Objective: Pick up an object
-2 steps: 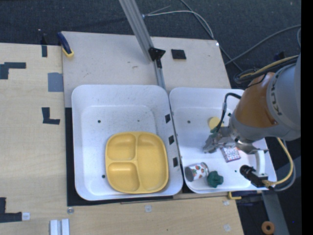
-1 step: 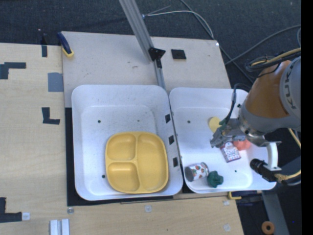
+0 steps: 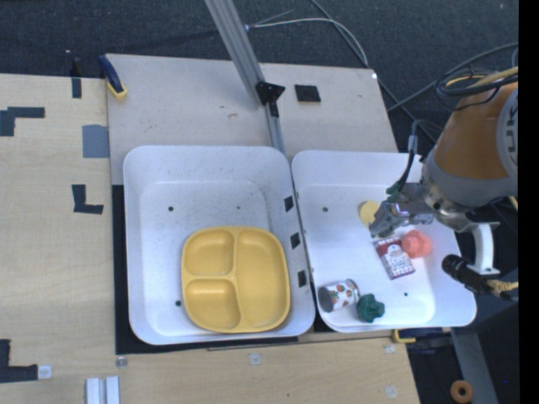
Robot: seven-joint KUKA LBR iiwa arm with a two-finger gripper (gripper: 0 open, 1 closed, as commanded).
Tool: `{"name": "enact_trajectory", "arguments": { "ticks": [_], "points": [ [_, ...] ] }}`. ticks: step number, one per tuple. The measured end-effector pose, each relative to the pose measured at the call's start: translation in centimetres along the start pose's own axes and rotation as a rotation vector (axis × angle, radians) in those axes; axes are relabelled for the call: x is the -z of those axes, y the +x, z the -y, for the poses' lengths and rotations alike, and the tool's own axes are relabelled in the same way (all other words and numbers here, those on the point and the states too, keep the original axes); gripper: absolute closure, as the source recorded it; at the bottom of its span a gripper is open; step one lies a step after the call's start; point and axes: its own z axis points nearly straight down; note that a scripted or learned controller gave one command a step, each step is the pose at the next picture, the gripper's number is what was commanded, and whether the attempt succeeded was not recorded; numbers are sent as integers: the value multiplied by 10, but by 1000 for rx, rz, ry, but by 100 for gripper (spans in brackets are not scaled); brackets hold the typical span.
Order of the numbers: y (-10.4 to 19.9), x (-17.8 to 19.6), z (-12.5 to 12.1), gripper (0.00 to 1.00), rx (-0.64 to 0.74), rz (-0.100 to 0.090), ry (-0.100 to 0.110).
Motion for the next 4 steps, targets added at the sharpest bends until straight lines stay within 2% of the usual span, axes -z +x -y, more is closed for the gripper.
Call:
{"name": "enact_trajectory", "arguments": {
  "ticks": [1,2,3,4],
  "points": [
    [0,52,-1,100,-1,1,-1],
    [49,36,-15,100,1,0,4],
    [104,40,-28,100,2,-1,3],
    [148,32,-35,100,1,0,4]
  ]
}}
